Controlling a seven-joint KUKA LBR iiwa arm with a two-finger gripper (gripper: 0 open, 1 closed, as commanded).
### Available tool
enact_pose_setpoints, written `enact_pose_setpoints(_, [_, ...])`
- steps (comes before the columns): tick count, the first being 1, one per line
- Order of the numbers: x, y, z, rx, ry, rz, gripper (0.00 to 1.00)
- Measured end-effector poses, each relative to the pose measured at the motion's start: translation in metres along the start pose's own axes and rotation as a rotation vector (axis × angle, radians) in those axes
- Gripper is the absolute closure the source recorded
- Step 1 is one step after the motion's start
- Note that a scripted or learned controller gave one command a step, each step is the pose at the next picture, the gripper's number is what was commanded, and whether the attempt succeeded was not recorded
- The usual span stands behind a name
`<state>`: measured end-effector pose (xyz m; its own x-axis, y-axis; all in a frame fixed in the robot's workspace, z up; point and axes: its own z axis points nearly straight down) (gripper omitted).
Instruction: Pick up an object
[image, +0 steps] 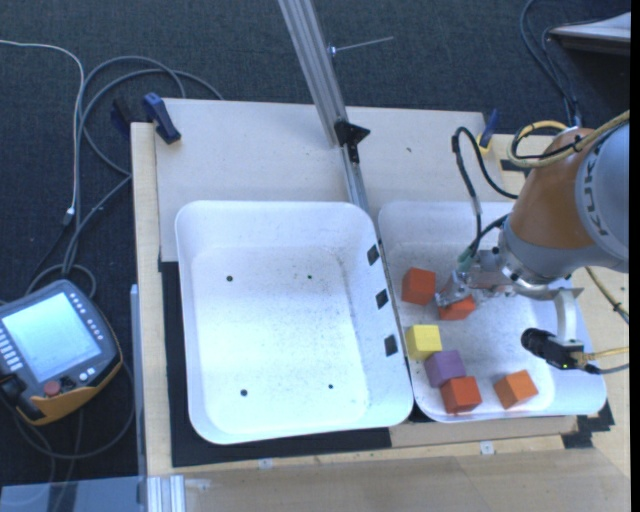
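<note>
My gripper (462, 290) hangs low over the middle of the right bin (580, 400), reaching in from the right. A small red block (458, 309) lies directly under its tip, partly covered by it, and whether it is gripped is unclear. Just left of the gripper sits an orange-red block (418, 285). Nearer the front of the bin are a yellow block (424, 340), a purple block (444, 366), a red block (461, 394) and an orange block (515, 388).
The left bin (200, 240) adjoins the right one. A metal pole (320, 70) slants down to the bins' shared rim. Cables (470, 170) hang behind the arm. A teach pendant (50, 345) lies on the floor at left.
</note>
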<state>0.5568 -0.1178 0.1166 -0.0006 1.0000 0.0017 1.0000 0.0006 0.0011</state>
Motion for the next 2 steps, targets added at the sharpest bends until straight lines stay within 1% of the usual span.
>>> enact_pose_setpoints(1, [0.091, -0.054, -0.087, -0.003, 0.003, -0.009, 1.0])
enact_pose_setpoints(2, [0.162, -0.064, -0.082, 0.006, 0.004, -0.009, 1.0])
